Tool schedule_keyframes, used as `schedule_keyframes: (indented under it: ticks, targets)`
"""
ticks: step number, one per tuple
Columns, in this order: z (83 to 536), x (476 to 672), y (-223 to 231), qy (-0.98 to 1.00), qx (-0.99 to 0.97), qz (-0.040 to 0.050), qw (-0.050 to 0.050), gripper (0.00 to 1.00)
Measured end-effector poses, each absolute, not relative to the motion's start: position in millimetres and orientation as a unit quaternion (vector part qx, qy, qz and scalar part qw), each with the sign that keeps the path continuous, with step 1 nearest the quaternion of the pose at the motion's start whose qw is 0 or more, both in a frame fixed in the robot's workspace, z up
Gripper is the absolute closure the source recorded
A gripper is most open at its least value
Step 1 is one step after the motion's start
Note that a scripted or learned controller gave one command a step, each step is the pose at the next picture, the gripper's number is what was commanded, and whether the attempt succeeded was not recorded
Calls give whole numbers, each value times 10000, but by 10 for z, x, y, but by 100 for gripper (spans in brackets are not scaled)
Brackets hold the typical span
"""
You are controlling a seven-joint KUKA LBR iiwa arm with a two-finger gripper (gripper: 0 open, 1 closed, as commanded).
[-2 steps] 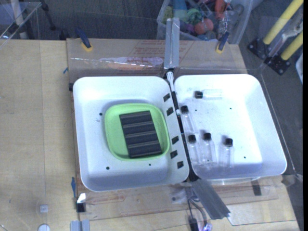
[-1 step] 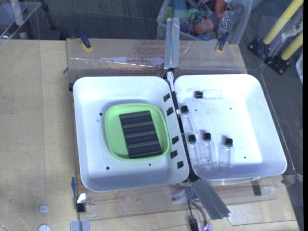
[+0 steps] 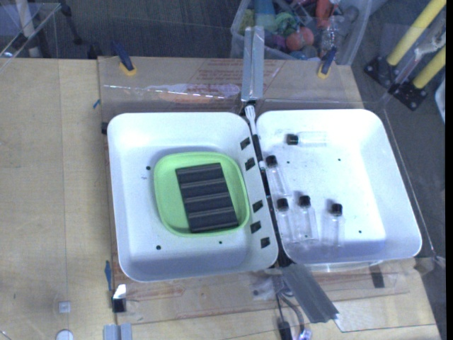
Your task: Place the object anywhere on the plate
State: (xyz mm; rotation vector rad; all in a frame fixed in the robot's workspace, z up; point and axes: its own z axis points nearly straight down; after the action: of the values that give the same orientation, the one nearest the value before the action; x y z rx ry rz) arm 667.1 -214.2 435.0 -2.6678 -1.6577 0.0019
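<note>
bench (image 3: 49,190): I saw pale wood under me | left white bin (image 3: 127,190): sat directly on it | right white bin (image 3: 382,183): sat just beside, rims touching at the middle | clear sheet (image 3: 177,87): lay behind the bins, held by blue clamps (image 3: 126,64)

Behind the right bin (image 3: 368,129), a clear tub of coloured toys (image 3: 301,13), cut off by the top edge, contents too jumbled to name. Inside that bin, clear vials (image 3: 304,218), bodies barely distinguishable from the white floor.
</note>
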Motion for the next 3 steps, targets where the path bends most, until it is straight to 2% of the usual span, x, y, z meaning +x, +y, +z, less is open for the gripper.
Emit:
schedule_keyframes:
  ticks: [3]
  targets:
    - [4347, 6621, -2169, -3876, -9218, 6, 17, 0]
